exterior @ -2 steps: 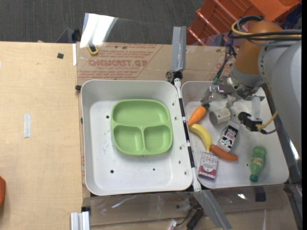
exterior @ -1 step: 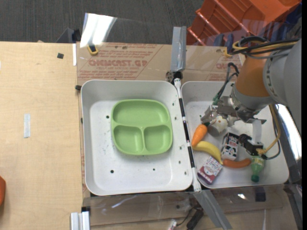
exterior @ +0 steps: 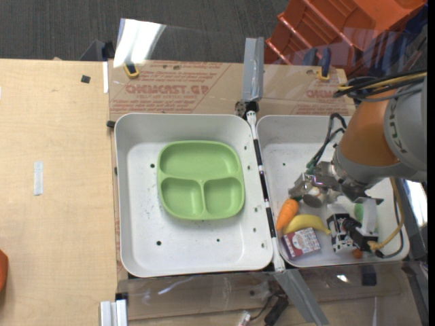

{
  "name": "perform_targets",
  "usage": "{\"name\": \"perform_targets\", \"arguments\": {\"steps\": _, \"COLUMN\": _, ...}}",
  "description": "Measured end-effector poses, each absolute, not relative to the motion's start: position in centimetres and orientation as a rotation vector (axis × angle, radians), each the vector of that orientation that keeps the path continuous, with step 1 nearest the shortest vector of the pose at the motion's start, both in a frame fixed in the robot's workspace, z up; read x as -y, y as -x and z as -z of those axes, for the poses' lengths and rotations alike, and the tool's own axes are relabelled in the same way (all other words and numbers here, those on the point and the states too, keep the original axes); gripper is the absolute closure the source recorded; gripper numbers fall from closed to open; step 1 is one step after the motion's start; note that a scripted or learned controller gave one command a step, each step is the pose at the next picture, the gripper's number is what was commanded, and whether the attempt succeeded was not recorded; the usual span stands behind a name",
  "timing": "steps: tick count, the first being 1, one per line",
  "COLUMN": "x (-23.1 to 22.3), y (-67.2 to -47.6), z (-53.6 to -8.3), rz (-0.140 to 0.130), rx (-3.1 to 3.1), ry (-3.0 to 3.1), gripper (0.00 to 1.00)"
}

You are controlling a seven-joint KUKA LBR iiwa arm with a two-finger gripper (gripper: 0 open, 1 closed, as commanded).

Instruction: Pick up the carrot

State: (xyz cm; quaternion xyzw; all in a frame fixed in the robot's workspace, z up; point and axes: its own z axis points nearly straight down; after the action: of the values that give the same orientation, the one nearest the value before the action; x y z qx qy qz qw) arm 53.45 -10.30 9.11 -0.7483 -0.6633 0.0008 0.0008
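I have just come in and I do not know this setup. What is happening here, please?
A grey robot arm reaches into the right bin from the right. Its gripper is low, just above and beside the carrot, which lies on the bin floor next to a banana and a small red packet. The left bin holds a green divided plate.

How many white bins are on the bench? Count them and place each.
2. The shallow white plastic bin on the left holds a green divided plate. The shallow white plastic bin on the right holds an orange carrot and other items.
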Motion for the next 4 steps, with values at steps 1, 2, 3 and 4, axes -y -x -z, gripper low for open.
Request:
{"name": "perform_targets", "arguments": {"steps": 1, "x": 18.3, "y": -48.6, "z": -9.5, "rz": 0.02, "rx": 2.05, "ry": 2.357, "gripper": 0.0}}
{"name": "perform_targets", "arguments": {"steps": 2, "x": 15.7, "y": -57.2, "z": -9.1, "rz": 0.0, "rx": 1.924, "ry": 2.482, "gripper": 0.0}}
{"name": "perform_targets", "arguments": {"steps": 3, "x": 12.5, "y": -49.7, "z": -9.1, "rz": -0.003, "rx": 1.869, "ry": 2.523, "gripper": 0.0}}
{"name": "perform_targets", "arguments": {"steps": 4, "x": 9.9, "y": -59.9, "z": -9.1, "rz": -0.004, "rx": 1.902, "ry": 2.5, "gripper": 0.0}}
